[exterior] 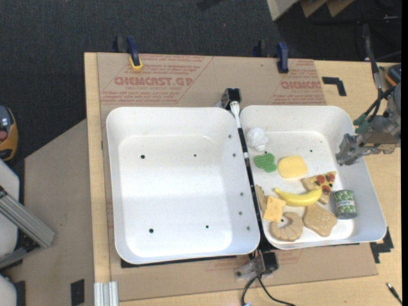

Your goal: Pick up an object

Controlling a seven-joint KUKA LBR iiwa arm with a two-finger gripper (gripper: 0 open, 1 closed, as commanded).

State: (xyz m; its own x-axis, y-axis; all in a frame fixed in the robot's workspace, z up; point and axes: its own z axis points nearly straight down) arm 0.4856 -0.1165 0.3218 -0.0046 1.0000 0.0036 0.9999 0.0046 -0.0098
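A single fixed camera sits above the worktop (191,75) and looks down at a slant, far enough back to take in both white bins whole. The left bin (121,171) fills the middle of the view, the right bin (306,123) lies toward the right side, and dark floor (95,11) shows beyond the far edge.

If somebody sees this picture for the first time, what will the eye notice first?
The bright heap of toy food in the right bin, above all the yellow banana near its front. Next to it, the left bin is a big white area. The gripper sits at the right bin's right rim.
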